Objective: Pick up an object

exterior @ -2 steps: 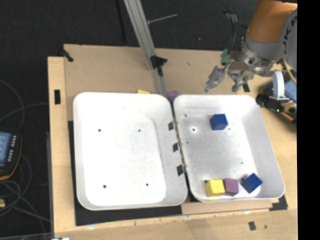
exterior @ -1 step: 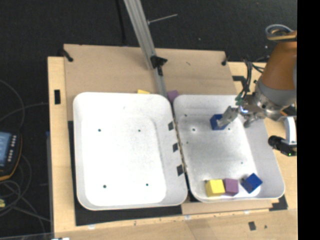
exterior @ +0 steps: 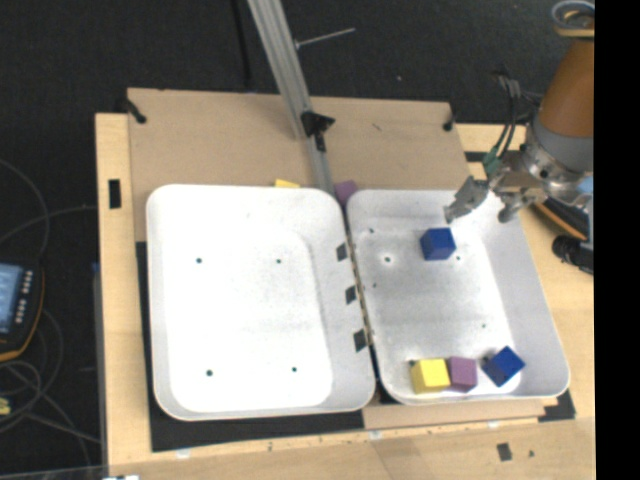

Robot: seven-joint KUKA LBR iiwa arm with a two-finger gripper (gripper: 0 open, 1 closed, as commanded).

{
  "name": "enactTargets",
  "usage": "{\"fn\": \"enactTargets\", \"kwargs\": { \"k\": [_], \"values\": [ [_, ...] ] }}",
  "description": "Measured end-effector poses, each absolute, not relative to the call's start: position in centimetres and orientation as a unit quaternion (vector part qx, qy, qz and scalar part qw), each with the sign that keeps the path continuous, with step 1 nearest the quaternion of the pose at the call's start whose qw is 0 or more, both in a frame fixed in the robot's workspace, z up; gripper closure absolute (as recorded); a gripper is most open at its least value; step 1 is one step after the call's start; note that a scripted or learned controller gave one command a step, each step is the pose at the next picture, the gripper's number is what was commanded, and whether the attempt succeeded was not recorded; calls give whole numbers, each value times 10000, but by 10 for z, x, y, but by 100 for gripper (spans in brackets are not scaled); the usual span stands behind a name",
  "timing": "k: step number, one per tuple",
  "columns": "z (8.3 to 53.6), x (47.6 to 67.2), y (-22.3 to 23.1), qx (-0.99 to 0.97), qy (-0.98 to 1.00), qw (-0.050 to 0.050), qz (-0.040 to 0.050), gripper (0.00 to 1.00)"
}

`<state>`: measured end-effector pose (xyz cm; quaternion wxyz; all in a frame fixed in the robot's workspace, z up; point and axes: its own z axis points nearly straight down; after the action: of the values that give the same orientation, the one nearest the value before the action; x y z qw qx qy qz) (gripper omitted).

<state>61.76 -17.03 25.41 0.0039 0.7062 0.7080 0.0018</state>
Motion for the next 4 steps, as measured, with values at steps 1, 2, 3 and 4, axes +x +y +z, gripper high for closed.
{"fn": "enactTargets", "kwargs": {
  "k": [1,2,3,4],
  "values": [
    [94,660,-165,7058,7084,2,-11,0],
    [109,661,-166,7055,7087,30,1,100],
    [189,633,-167,7076,7066,37,17,100],
    [225,648,-108,7045,7097,22,22,100]
  ]
}}
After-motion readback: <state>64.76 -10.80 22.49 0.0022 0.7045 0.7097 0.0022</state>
